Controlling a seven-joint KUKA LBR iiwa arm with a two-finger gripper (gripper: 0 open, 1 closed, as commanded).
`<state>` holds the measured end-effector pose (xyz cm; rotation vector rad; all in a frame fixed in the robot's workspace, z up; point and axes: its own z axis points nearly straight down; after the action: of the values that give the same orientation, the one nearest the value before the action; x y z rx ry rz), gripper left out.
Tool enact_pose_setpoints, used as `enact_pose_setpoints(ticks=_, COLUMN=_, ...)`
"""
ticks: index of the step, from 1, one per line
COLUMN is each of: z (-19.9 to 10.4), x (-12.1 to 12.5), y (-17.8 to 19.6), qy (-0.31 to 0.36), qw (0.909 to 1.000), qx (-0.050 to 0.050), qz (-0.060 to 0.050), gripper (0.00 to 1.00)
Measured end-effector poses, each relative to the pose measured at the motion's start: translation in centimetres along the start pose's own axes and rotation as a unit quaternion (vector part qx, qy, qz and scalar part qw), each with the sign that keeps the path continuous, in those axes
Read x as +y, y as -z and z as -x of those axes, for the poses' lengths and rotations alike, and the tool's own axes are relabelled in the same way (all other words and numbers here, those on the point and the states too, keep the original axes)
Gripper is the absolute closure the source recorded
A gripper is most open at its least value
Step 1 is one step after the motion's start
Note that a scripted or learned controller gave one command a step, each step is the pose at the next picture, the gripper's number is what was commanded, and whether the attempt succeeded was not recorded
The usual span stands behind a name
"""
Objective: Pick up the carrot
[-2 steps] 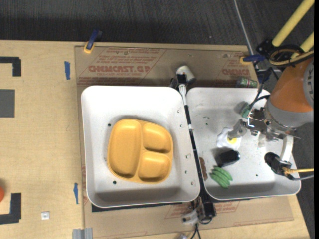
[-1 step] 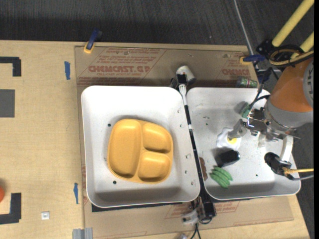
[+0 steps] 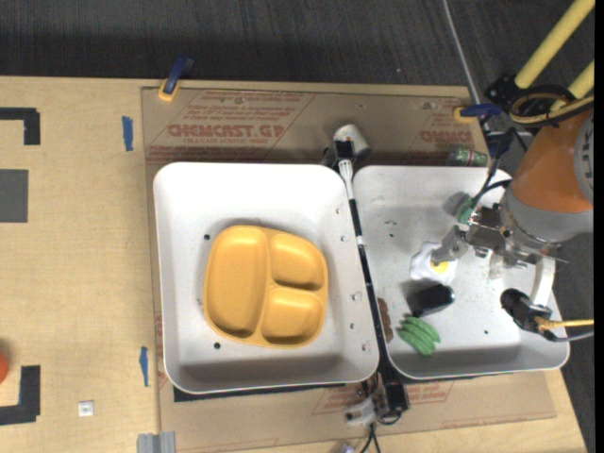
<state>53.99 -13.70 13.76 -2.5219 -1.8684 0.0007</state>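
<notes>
In the right-hand shallow white bin [image 3: 396,196], a small yellow-orange patch that may be the carrot [image 3: 440,263] lies right at the tip of the tool [image 3: 434,259], and I cannot tell whether the tool is clenched or released. It looks like a dull yellow spot among pale shapes, just above a black lump [image 3: 431,297] and a ridged green piece [image 3: 418,335]. The brown sheet [image 3: 283,149] under the bins carries red print reading "CHEMCAST".
</notes>
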Motion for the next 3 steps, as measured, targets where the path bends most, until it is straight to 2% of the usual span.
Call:
enact_pose_setpoints(ticks=1, z=0.0, x=0.1, y=1.0, qy=0.000, qw=1.0000, qx=0.000, qz=0.001, gripper=1.00)
enact_pose_setpoints(ticks=2, z=0.0, x=0.1, y=1.0, qy=0.000, qw=1.0000, qx=0.000, qz=0.001, gripper=0.00)
enact_pose_setpoints(ticks=3, z=-3.6, x=1.8, y=6.9, qy=-0.011, qw=0.9999, qx=0.000, qz=0.002, gripper=0.00)
